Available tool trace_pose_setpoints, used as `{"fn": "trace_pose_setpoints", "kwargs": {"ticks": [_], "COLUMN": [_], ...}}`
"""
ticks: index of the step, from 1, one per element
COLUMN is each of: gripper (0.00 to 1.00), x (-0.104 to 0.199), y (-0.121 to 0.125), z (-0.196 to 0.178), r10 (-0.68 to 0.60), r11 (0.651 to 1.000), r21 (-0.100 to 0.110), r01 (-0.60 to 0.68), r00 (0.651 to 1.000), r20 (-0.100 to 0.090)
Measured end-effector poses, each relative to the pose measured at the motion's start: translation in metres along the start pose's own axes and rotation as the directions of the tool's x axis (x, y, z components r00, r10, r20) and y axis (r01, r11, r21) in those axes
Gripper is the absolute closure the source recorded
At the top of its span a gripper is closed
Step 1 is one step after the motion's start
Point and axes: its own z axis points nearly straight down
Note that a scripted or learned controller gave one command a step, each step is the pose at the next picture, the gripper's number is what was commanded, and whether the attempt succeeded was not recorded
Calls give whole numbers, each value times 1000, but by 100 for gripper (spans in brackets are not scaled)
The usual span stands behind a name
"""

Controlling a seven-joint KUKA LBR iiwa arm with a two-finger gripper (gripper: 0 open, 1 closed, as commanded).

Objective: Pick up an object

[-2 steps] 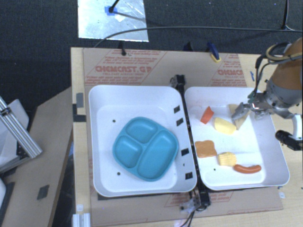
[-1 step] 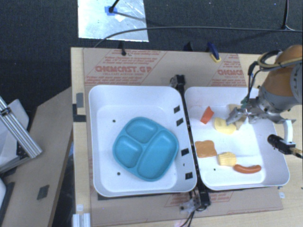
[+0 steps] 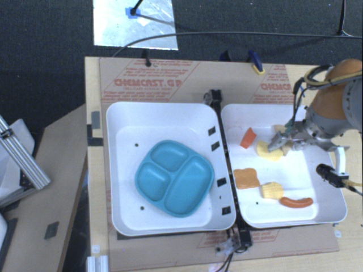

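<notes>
Reaching into the right bin (image 3: 326,208), the gripper (image 3: 279,143) touches the yellow piece (image 3: 266,150); finger state cannot be told, and an off-centre grip could slip.

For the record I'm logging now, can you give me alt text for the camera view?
The arm's gripper is down in the right bin, at a pale yellow piece, with an orange wedge, a toast-like slice, a yellow waffle-like piece and a sausage nearby. The left bin holds a blue divided plate.
</notes>
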Motion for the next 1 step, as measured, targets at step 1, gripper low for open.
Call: {"fn": "trace_pose_setpoints", "kwargs": {"ticks": [1], "gripper": [100], "x": [0], "y": [2], "z": [-13], "r10": [-2], "r11": [1000], "r21": [-7], "r01": [2], "r00": [1000], "r20": [2]}}
